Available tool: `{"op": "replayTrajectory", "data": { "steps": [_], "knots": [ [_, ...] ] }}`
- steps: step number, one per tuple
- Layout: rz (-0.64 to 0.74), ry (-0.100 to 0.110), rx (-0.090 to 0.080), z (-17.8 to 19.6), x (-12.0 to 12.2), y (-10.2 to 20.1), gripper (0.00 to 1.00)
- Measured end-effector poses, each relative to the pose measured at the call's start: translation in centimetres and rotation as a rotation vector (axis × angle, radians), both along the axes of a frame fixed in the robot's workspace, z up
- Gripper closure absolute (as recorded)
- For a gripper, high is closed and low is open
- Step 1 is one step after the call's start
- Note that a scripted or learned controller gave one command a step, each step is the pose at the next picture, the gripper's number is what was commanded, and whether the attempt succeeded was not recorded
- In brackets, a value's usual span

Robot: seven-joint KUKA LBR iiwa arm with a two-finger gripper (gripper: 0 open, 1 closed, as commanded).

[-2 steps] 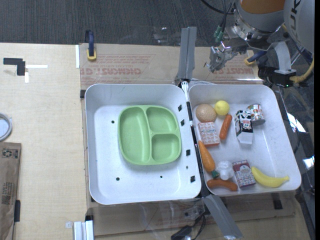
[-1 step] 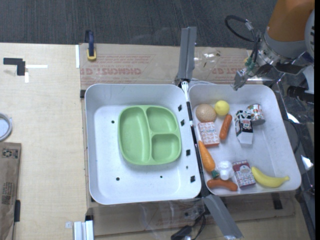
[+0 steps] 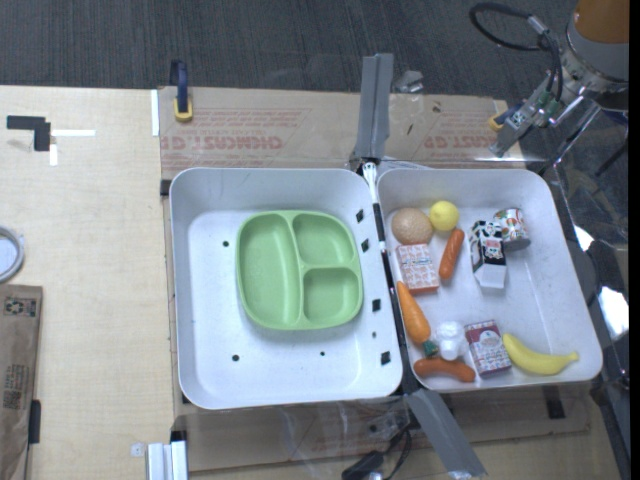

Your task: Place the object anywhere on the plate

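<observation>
A light green plate [image 3: 298, 268] with three compartments lies in the left bin [image 3: 200, 298]; nothing rests on it. The right bin [image 3: 560, 298] holds several toy foods: a brown round potato [image 3: 410, 225], a yellow lemon [image 3: 444, 214], a small orange carrot [image 3: 452, 252], a cow-patterned milk carton [image 3: 488, 251], a can [image 3: 512, 228], a larger carrot [image 3: 412, 313] and a banana [image 3: 540, 356]. My gripper [image 3: 522, 118] hangs at the upper right, beyond the right bin's far corner and above the bench, away from all the objects. I see nothing in it.
A red-and-white carton [image 3: 417, 267], a red box [image 3: 488, 348], a white bottle [image 3: 448, 340] and a red-orange piece [image 3: 445, 370] crowd the right bin's left and front. A grey divider [image 3: 376, 98] stands behind the bins. Black cables [image 3: 505, 18] loop near the arm.
</observation>
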State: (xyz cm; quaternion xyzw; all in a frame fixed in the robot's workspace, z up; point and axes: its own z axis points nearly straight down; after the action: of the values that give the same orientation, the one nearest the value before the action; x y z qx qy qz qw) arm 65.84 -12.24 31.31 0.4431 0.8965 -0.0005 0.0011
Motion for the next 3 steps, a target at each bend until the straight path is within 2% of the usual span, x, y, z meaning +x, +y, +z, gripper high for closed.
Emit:
{"op": "replayTrajectory", "data": {
  "steps": [1, 2, 3],
  "knots": [
    [0.102, 0.003, 0.001, -11.6, -1.1, 1.8, 1.00],
    [0.363, -0.001, 0.000, -5.3, -0.3, 2.2, 1.00],
    [0.301, 0.002, 0.002, -10.2, -3.2, -1.1, 1.00]
  ]
}}
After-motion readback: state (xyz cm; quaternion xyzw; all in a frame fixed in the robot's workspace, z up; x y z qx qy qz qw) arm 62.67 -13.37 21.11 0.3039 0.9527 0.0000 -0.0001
